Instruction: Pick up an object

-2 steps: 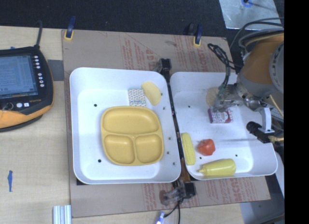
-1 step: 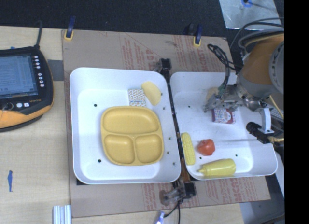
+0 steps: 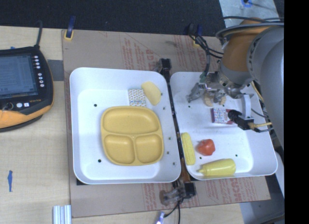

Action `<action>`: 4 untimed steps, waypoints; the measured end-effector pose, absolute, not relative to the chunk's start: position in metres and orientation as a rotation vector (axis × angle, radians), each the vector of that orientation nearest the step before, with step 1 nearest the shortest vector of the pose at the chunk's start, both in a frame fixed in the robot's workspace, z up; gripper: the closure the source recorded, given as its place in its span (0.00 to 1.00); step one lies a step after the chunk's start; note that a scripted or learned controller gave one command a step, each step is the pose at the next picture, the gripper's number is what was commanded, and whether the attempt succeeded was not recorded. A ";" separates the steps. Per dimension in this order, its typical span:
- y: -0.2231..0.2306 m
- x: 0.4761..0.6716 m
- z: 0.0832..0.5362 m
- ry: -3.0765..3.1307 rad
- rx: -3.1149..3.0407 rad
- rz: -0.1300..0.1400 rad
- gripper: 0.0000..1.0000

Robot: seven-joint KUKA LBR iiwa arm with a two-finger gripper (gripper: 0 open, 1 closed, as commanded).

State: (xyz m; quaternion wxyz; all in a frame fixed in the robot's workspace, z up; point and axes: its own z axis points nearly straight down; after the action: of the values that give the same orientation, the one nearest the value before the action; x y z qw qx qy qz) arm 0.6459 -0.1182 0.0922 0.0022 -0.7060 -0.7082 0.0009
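My gripper (image 3: 206, 92) hangs low over the far part of the right bin (image 3: 260, 162), under the grey and orange wrist. A small tan piece (image 3: 208, 101) lies right beneath it. A red and white packet (image 3: 219, 116) lies just in front of the gripper. Nearer the front are a corn cob (image 3: 188, 148), a small red fruit (image 3: 206, 146) and a yellow squeeze bottle (image 3: 217, 168) on its side. In the left bin (image 3: 82, 121) sit a yellow divided plate (image 3: 131, 135), a pale yellow piece (image 3: 151, 92) and a small patterned packet (image 3: 137, 97).
A teach pendant (image 3: 21, 85) lies on the bench at the far left. Cables run from the arm over the right bin's right side, with a black connector (image 3: 241, 120) above the bin floor. Clamps (image 3: 165, 65) hold the bins where they meet.
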 end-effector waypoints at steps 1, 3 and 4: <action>-0.169 0.657 0.188 -2.224 -2.218 0.002 0.00; -0.124 0.657 0.092 -2.226 -2.214 0.002 0.00; -0.124 0.657 0.104 -2.230 -2.210 0.004 1.00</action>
State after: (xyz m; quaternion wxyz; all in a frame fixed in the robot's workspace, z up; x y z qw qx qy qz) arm 0.6571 -0.1242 0.1042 0.0012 -0.7039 -0.7103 0.0011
